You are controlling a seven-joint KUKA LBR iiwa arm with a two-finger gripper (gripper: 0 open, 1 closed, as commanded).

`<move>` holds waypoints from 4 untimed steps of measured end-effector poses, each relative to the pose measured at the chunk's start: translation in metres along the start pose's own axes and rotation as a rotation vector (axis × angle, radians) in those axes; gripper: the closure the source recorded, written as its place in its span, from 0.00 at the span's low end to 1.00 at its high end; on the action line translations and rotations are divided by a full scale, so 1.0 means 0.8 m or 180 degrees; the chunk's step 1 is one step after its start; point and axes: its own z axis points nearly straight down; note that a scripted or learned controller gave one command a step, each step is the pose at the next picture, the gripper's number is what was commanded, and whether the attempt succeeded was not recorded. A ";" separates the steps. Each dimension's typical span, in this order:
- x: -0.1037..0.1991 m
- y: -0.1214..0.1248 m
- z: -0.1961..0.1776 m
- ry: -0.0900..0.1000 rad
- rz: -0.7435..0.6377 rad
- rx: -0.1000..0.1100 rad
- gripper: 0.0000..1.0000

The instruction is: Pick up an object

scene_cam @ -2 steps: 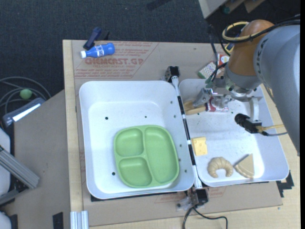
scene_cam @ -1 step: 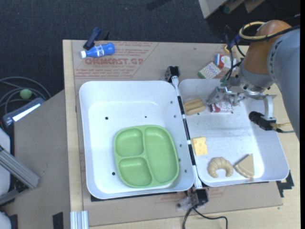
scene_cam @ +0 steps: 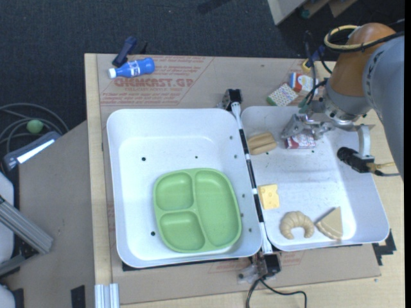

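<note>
Bench: two white bins side by side | left bin (scene_cam: pixel 128 133): green divided plate (scene_cam: pixel 196 209) near front edge | right bin (scene_cam: pixel 359 204): gripper (scene_cam: pixel 303 132) at back edge over red-white packet (scene_cam: pixel 300 142), finger state cannot be told; tan block (scene_cam: pixel 261 142) back-left corner; cheese wedge (scene_cam: pixel 269 196) left edge; croissant (scene_cam: pixel 297 224) beside sandwich slice (scene_cam: pixel 331 223) at front edge.

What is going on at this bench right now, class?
A grey robot arm reaches in from the right, its gripper low over a small red and white packet at the far end of the right bin. A croissant, a cheese cube and other toy foods lie there. A green divided plate sits in the left bin.
</note>
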 end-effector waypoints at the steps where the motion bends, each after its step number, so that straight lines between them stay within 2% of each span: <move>1: 0.130 -0.049 -0.113 0.0013 -0.0001 0.0012 1.00; 2: 0.143 -0.105 -0.162 0.0011 0.0003 0.0020 1.00; 3: 0.179 -0.129 -0.155 0.0011 0.0001 0.0023 1.00; 4: 0.204 -0.203 -0.175 0.0012 0.0002 0.0025 1.00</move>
